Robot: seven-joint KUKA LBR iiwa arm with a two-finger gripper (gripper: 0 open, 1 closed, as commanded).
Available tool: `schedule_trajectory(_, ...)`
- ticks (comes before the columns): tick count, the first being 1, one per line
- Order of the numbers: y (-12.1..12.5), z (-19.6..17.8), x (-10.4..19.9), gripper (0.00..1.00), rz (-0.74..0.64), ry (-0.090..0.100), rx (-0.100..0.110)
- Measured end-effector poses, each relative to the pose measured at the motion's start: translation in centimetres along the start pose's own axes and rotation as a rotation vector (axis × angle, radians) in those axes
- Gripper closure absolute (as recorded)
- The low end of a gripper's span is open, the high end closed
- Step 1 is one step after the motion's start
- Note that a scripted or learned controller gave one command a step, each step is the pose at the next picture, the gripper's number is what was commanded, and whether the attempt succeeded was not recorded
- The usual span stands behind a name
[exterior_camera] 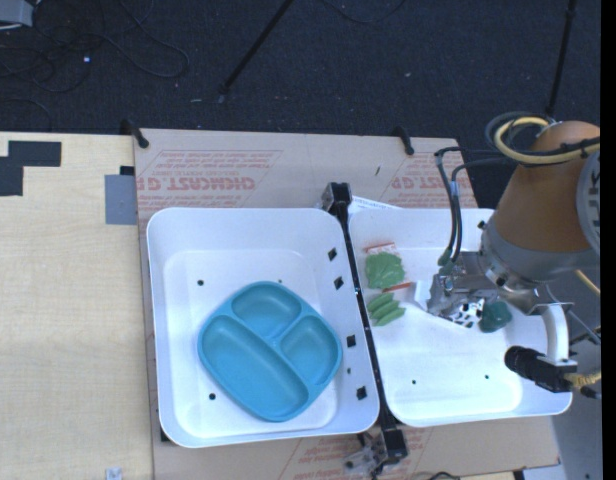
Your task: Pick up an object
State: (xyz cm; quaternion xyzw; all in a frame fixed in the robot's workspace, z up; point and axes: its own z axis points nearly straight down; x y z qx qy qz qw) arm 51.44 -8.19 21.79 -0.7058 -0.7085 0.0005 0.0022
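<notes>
Claw (458,303) sits low in the right bin (428,388), near its upper right part, at the end of the grey arm with the orange band (548,193) that comes in from the right. Can't tell how far open it is: the tip is a dark, cluttered mass of metal and cable, too small and blurred to read, and nothing is clearly seen held in it. Teal lump (495,315) lies just to the right of the claw tip, touching or nearly touching the wrist hardware; can't tell which. Green leafy piece (384,268) lies to the left of the claw, near but apart, in the upper left of the same bin. Below it, green pods (386,309) lie side by side, slightly tilted, also left of the claw and apart from it. Small red-orange strips show beside the green things, one above the leafy piece and one between it and the pods, too small to identify. Left bin (178,268) holds a blue divided plate (270,350) with three compartments, lying flat and turned at an angle, well apart from the claw. Black divider (356,308) runs between the two bins. Both bins rest on a cardboard sheet (238,173) on a light wood bench (58,318).
</notes>
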Motion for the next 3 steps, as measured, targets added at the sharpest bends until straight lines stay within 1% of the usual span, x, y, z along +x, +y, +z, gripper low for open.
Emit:
schedule_trajectory(2, -1.3, -1.8, 11.3, 1.0, 0.0, -0.002, -0.001)
schedule_trajectory(3, -1.4, -2.0, 17.0, 1.0, -0.001, -0.002, 0.0)
